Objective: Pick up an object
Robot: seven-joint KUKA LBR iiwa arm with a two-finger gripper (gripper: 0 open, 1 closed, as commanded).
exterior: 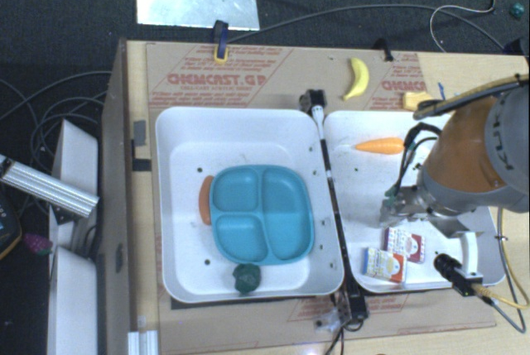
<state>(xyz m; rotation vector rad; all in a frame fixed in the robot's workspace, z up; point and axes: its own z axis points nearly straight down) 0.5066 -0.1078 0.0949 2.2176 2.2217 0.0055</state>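
The grey arm with the orange band [476, 159] comes in from the right and bends down over the right shallow white bin [352, 179]. Its two-finger gripper [399, 208] is low in this bin, close to the middle, just above the small cartons. I cannot tell how the fingers stand, because the wrist covers them.

In the right bin, an orange carrot [379, 146] lies at the far side, well apart from the gripper. Two small white and red cartons [396, 254] lie at the near side, just beside the gripper.

In the left shallow white bin [178, 179] there is a blue plastic plate with three compartments [261, 213]. An orange sausage-shaped piece [204, 199] lies at its left edge, touching it. A dark green round object [247, 278] lies just near of the plate.

A yellow banana [358, 79] lies on the cardboard beyond the bins.
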